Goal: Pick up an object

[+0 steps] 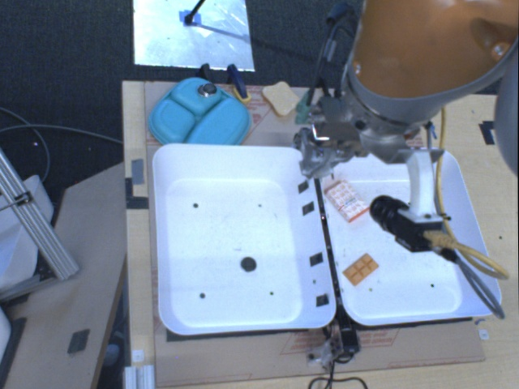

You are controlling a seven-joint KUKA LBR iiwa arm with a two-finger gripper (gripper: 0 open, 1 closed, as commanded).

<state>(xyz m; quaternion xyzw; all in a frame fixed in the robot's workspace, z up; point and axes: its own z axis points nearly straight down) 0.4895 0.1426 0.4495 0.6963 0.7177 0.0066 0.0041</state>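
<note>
tool (pixel 318 164): I see it over the 12 o'clock end of the divide between the bins; spread or pressed together, I cannot tell.
red-and-white packet (pixel 345 199): in the right bin (pixel 422 294), just at the tool's 4 o'clock.
orange gridded square (pixel 361 268): right bin, at the packet's 6 o'clock, apart.
dark disc (pixel 248 263): left bin (pixel 219 217), toward 6 o'clock.

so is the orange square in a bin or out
In: the orange square lies flat on the floor of the right-hand bin, inside its walls.
</note>
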